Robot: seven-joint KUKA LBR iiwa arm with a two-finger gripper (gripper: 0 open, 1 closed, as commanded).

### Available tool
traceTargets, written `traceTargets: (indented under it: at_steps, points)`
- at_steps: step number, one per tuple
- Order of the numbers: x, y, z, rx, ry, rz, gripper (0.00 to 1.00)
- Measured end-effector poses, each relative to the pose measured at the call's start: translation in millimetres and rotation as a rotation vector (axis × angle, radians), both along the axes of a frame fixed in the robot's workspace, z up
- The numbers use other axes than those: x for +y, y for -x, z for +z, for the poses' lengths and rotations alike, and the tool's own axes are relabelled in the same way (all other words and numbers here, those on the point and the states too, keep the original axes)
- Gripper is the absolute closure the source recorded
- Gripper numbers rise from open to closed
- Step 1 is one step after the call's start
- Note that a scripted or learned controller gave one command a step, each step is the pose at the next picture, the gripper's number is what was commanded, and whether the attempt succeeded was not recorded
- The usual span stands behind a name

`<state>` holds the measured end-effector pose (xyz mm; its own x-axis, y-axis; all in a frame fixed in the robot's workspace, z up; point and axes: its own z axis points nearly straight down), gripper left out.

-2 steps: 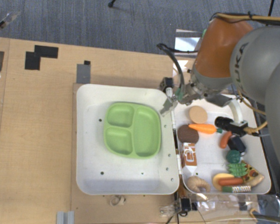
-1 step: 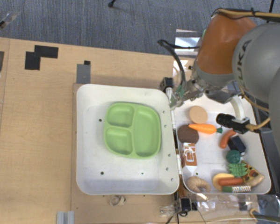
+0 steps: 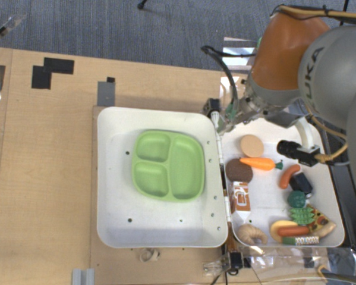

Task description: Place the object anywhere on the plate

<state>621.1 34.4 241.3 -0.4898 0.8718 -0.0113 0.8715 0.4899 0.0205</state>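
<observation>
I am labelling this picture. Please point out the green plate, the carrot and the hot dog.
green plate (image 3: 185,166): camera view, floor of its large right compartment.
carrot (image 3: 257,163): camera view, middle of its orange body.
hot dog (image 3: 292,231): camera view, its red sausage.

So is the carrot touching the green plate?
Apart. The camera view shows the carrot in the right bin, the green plate in the left bin, with both bins' rims between them.

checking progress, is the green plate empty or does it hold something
Empty: the green plate shows three bare compartments; the toy foods lie in the right bin.
</observation>
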Motion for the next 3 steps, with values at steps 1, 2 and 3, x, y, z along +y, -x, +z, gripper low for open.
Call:
traceTargets:
  at_steps: [1, 2, 3]
  points:
    - [60, 21, -7, 0.018, -0.001, 0.095, 1.00]
    - [123, 38, -25, 0.019, -0.004, 0.036, 1.00]
    - [195, 22, -17, 0.015, 0.000, 0.223, 1.00]
